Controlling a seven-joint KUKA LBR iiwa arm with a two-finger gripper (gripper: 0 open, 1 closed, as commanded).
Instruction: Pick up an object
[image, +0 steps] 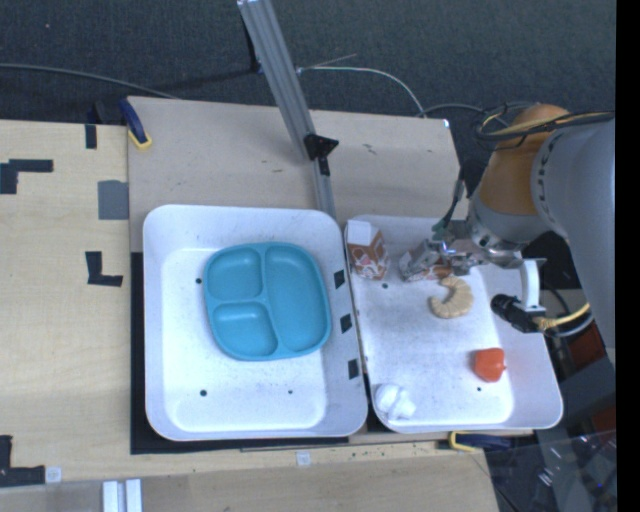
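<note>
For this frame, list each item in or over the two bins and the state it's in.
Blue divided plate: flat in the left bin, compartments bare.
Tan curved piece: lying in the right bin.
Orange-red object: resting near the right bin's right wall.
White object: in the right bin's near-left corner.
Brown-and-white package: at the right bin's far-left corner.
End effector: low over the right bin.

There were two white bins (160, 400), one blue plate (267, 300), one croissant (453, 299), one orange block (489, 364), one white lump (396, 402), one brown packet (368, 256).
</note>
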